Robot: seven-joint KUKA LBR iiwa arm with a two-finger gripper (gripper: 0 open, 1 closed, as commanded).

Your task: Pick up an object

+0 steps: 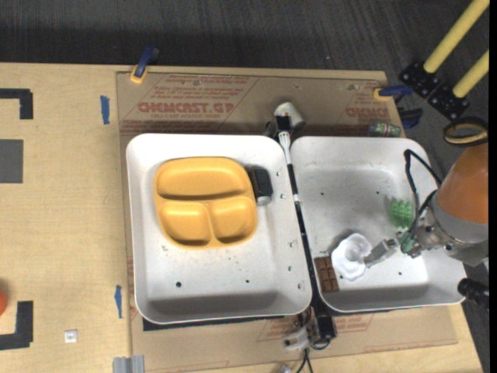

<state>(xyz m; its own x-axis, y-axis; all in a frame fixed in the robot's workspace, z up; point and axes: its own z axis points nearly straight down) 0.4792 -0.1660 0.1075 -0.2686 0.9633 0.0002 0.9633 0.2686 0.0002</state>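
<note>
Dark carpet behind wooden counter (pixel 62 208), two white bins side by side. Pincer (pixel 374 252) low in right bin (pixel 342 162), reaching leftward; open or closed, cannot tell. White cup-like object (pixel 351 256) just left of pincer tip, touching or nearly. Looks small, translucent, crumpled. Green object (pixel 401 210) just beyond arm, far side. Yellow divided tray (pixel 206 200) in left bin (pixel 147 231), well apart.

We're looking down from one fixed camera high above the flat tan wooden bench (pixel 62 208), tilted at a slant so the dark grey carpeted floor (pixel 233 14) runs along the top of the frame. Both shallow white plastic bins, the left one (pixel 147 231) and the right one (pixel 349 165), sit fully in shot at middle distance. The grey arm with its orange band (pixel 470 189) comes in from the right edge.
</note>
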